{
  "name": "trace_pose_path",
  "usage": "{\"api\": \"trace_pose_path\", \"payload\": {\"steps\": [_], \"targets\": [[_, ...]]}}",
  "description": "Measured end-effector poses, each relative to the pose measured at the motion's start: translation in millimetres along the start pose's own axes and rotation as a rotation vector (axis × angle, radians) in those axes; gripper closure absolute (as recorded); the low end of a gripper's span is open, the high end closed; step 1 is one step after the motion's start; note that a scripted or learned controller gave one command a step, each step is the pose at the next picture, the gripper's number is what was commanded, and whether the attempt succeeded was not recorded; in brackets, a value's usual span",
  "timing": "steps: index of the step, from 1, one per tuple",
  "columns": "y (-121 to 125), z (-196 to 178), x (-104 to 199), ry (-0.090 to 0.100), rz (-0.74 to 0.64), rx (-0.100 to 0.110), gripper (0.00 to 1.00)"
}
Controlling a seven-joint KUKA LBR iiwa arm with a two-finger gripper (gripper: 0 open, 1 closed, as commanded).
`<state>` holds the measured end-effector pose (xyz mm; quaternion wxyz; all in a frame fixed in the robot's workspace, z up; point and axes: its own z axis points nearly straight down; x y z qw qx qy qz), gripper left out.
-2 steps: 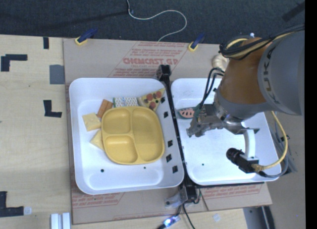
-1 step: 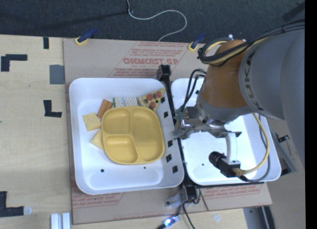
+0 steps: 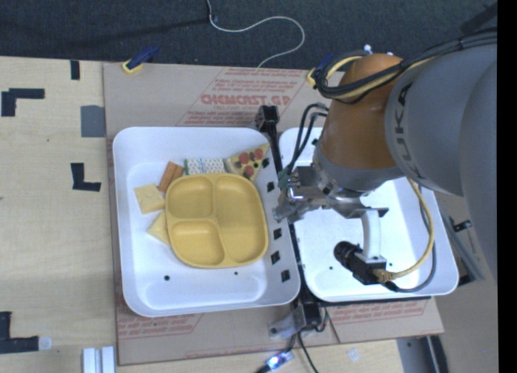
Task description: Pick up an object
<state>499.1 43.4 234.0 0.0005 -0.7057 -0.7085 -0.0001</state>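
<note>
A yellow divided plate (image 3: 216,220) lies in the left bin (image 3: 145,287). Around its upper left edge lie small items: an orange-brown block (image 3: 170,175), a tan cracker-like piece (image 3: 149,198), a speckled green-white piece (image 3: 203,165) and a pizza-slice toy (image 3: 250,161). The arm's orange wrist (image 3: 363,121) hangs over the right bin (image 3: 420,282). My gripper (image 3: 292,194) sits under the wrist at the wall between the two bins, just right of the plate. The wrist hides its tips.
Both bins rest on a cardboard sheet (image 3: 242,93). A black bracket and cable (image 3: 359,262) hang low over the right bin. A white cable (image 3: 258,28) loops on the dark floor behind. Black clips (image 3: 275,234) line the dividing wall.
</note>
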Motion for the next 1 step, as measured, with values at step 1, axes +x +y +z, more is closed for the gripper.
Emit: {"api": "trace_pose_path", "payload": {"steps": [1], "targets": [[-4.2, 2.6, -11.8, -0.002, 0.004, 0.003, 1.0]]}}
